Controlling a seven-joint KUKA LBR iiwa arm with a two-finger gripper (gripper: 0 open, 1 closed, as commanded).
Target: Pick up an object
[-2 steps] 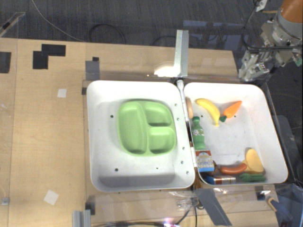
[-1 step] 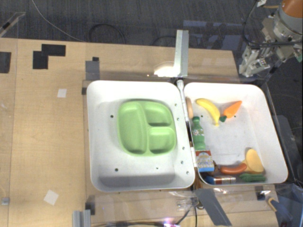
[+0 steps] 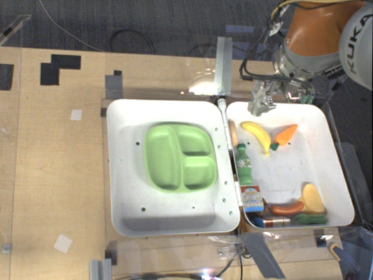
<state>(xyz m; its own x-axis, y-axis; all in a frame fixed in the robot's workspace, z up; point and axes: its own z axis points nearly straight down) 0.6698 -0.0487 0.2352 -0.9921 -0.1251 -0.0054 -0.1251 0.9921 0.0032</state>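
One banana (image 3: 258, 135), one carrot (image 3: 285, 135) (touching), one green tray (image 3: 179, 157).

arm (image 3: 326, 28): cut off by the top and right edges; only the orange band and a bit of grey casing show.
gripper (image 3: 260, 105): small and blurred against the bin wall; how it stands cannot be told.
small box (image 3: 252, 199): print too small to read.
green bottle (image 3: 243, 167): label unreadable.
items in the right bin's near corner (image 3: 291, 214): crowded together, partly overlapping; the dark one along the rim cannot be made out.
table (image 3: 52, 174): cut off at the left and bottom edges.
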